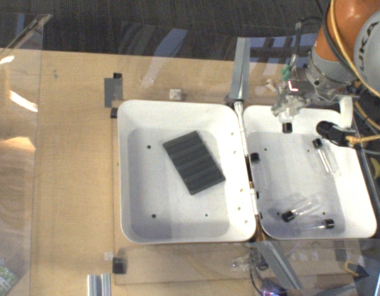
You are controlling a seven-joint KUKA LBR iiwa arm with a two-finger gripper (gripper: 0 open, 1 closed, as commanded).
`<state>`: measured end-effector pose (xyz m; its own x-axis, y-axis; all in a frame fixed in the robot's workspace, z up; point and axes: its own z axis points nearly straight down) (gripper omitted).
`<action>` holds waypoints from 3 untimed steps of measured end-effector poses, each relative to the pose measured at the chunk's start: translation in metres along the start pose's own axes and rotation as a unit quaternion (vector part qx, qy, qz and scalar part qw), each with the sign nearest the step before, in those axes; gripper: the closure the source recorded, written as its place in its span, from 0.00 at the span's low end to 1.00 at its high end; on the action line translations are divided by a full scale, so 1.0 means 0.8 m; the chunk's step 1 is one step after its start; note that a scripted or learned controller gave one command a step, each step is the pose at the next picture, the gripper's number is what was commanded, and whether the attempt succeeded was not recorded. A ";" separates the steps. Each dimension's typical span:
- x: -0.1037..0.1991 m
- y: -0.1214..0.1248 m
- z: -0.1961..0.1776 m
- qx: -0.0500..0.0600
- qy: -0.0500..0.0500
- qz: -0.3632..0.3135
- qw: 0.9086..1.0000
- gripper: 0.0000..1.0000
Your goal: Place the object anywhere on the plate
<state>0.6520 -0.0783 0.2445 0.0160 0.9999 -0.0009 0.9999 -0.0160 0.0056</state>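
A dark grey ridged plate (194,161) lies flat and slightly turned in the left bin (134,221). Several clear tubes with black caps lie in the right bin (356,227): one (326,158) near its right side and two (299,209) (319,223) near its front. My gripper (287,111) hangs over the back left corner of the right bin, far right of the plate. A small black piece (287,127) shows just below it; I cannot tell whether it is held.
A grey divider post (240,66) stands behind the seam between the bins. A black cable end (329,131) and hoses trail off the arm at the right. Small black clips (254,158) sit along the middle rim.
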 end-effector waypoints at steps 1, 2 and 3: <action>0.024 0.022 -0.050 0.000 0.000 -0.069 0.998 1.00; 0.014 0.021 -0.003 0.001 0.000 -0.137 0.991 1.00; 0.006 0.021 0.074 0.000 0.001 -0.300 0.954 1.00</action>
<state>0.6695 -0.0740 0.1850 -0.5598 0.8286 -0.0021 0.8286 0.5598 0.0037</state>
